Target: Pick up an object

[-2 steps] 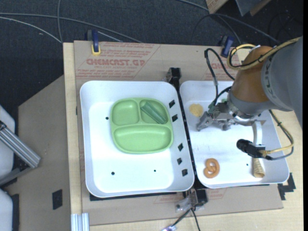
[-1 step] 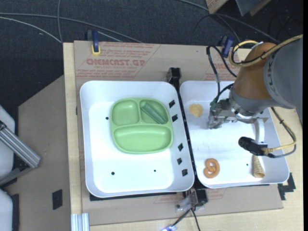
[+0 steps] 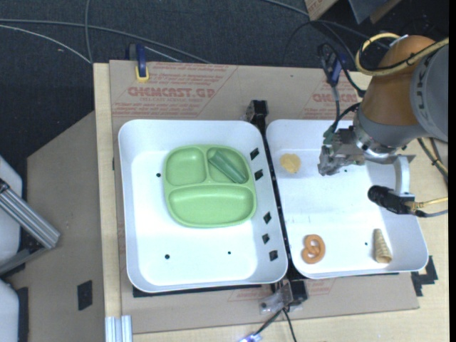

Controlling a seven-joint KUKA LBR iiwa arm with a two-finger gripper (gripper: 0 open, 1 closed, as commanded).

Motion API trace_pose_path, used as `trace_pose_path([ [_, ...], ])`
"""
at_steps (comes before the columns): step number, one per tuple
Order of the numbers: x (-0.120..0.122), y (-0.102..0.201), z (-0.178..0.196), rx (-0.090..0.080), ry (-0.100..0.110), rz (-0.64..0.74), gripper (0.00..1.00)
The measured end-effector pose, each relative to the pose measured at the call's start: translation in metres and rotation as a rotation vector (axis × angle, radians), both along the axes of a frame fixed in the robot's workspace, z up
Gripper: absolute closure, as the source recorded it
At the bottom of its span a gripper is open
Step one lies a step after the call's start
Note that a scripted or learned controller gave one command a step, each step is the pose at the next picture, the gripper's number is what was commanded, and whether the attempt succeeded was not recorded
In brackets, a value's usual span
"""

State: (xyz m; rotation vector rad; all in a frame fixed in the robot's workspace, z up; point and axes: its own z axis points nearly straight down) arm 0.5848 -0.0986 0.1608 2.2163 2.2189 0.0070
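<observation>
A robot's pincer (image 3: 330, 164) hangs low over the right bin (image 3: 356, 212); whether it is apart or together cannot be told. A small yellow snack (image 3: 290, 164) lies just left of it, a pretzel (image 3: 313, 249) and cone (image 3: 382, 246) well below.

One fixed camera, high over the desk (image 3: 206, 77).
It looks down at a slant, far enough back to take in both bins (image 3: 142, 191), the arm (image 3: 399, 84) entering from the right.
</observation>
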Motion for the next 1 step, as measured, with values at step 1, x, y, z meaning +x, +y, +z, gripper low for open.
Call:
trace_pose_path([
  [1,0.0016,0.0001,0.0531,0.000,0.000,0.000,1.00],
])
